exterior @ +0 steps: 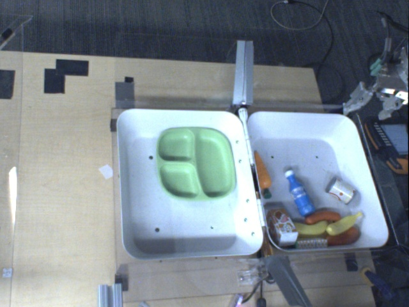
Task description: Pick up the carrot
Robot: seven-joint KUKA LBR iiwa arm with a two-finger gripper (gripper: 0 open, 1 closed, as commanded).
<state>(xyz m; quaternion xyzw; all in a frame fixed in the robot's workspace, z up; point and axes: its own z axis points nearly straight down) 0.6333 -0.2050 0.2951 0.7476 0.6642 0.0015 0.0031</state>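
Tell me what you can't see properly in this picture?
- Gripper: at the camera view's right edge, blurred and partly cut off.
- Carrot: tight against the right bin's left wall; its far side is hidden.
- Can: label too small to read.
- Hot dog: partly under the banana.

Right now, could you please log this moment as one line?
carrot: right bin, against left wall | claw: outside bin, far from carrot | divided green tray: left bin

Pale grey and white metal pincer [383,88] at the frame's right edge, angular silvery brackets; small teal-green fitting on top
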